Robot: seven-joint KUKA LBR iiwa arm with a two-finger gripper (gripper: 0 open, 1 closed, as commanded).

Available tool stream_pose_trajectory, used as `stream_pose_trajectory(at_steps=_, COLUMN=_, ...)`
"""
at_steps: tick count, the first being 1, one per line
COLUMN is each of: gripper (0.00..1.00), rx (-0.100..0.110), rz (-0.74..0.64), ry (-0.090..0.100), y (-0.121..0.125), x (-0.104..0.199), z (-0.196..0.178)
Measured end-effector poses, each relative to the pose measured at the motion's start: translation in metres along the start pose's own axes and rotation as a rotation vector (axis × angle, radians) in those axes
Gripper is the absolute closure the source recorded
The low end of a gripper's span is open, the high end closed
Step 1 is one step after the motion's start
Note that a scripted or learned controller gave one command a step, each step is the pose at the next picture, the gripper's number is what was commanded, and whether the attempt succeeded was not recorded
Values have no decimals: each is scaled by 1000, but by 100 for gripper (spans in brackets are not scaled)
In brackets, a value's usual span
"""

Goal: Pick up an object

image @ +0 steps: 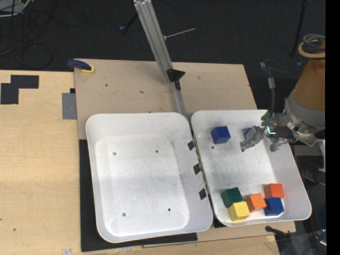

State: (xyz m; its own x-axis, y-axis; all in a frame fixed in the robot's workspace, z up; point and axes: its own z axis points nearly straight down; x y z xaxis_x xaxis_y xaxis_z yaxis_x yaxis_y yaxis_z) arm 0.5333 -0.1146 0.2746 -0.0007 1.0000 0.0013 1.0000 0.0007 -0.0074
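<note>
1. The gripper (249,139) hovered in the right bin (297,187), right of centre frame; whether its jaws were apart could not be told.
2. The blue cube (220,135) lay just left of it, the nearest object.

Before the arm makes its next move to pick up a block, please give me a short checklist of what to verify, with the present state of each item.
1. A target lies near the tool: ok, the lone blue cube sits apart from it, to its left in the camera view, in the right bin.
2. Space around that cube: ok, no other block touches it.
3. Tool holds nothing: ok, nothing shows between its fingers.
4. Tool opening: cannot tell.
5. Other blocks out of the way: ok, the green cube, yellow cube, orange cube, red cube and second blue cube cluster at the bin's near end.
</note>
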Motion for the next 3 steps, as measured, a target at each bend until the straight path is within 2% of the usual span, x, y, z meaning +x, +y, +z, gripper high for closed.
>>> stream_pose_trajectory(at_steps=1, gripper=0, rx=-4, rz=3, ry=0, y=0, x=-1, z=-2)
stream_pose_trajectory(at_steps=2, gripper=0, rx=2, rz=2, ry=0, y=5, x=-8, z=58)
stream_pose_trajectory(at_steps=3, gripper=0, rx=2, rz=1, ry=1, y=-4, x=-12, z=107)
